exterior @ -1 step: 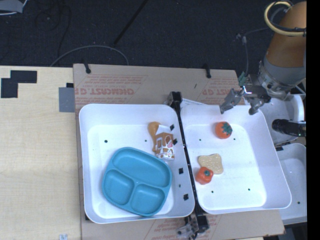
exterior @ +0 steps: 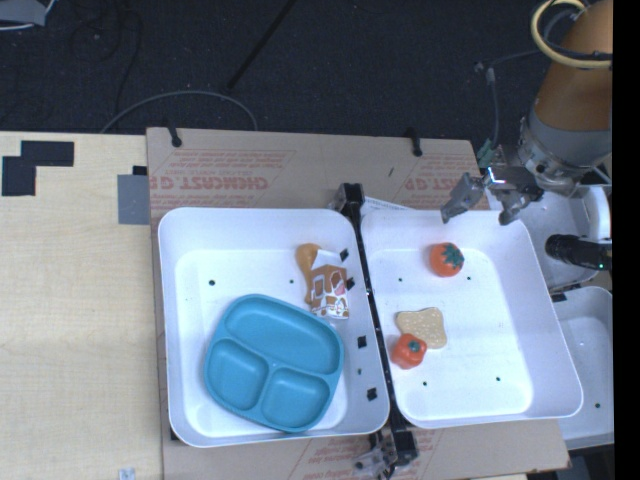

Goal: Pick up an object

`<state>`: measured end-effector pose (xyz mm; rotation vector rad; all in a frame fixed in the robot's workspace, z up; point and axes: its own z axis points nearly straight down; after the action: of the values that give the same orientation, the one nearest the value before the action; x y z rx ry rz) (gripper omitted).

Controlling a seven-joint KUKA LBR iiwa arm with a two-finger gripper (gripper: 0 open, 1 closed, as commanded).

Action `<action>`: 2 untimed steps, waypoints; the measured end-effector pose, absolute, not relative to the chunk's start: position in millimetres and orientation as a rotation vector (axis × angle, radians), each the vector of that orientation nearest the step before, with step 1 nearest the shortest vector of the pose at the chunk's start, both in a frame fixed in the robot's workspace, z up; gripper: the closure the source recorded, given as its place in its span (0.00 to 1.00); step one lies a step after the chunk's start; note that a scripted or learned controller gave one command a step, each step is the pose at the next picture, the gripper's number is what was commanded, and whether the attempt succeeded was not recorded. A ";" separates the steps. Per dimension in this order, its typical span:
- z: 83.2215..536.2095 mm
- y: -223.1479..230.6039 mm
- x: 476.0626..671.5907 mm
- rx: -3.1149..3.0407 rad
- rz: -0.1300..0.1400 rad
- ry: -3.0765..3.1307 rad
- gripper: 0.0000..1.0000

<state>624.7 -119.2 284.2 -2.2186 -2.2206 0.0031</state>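
Three small objects lie in the right bin (exterior: 540, 318): an orange tomato-like toy (exterior: 447, 259) near the back, a beige toast-shaped piece (exterior: 424, 325) in the middle, and a second red-orange toy (exterior: 408, 350) touching its front edge. My gripper (exterior: 487, 200) hangs above the back rim of the right bin, up and to the right of the tomato toy. Its two dark fingers are spread apart with nothing between them.
The left bin (exterior: 185, 268) holds a blue divided plate (exterior: 272, 362), a brown toy piece (exterior: 307, 258) and a small patterned carton (exterior: 329, 292). A black divider (exterior: 365, 298) runs between the bins. Cardboard (exterior: 300, 168) lies under both.
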 end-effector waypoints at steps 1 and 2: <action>225.4 -110.6 622.1 -2.217 0.007 -2.217 0.00; 178.8 -111.9 614.0 -2.217 0.007 -2.217 0.00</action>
<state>614.0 -111.9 178.8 -2.2170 -2.2173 0.0074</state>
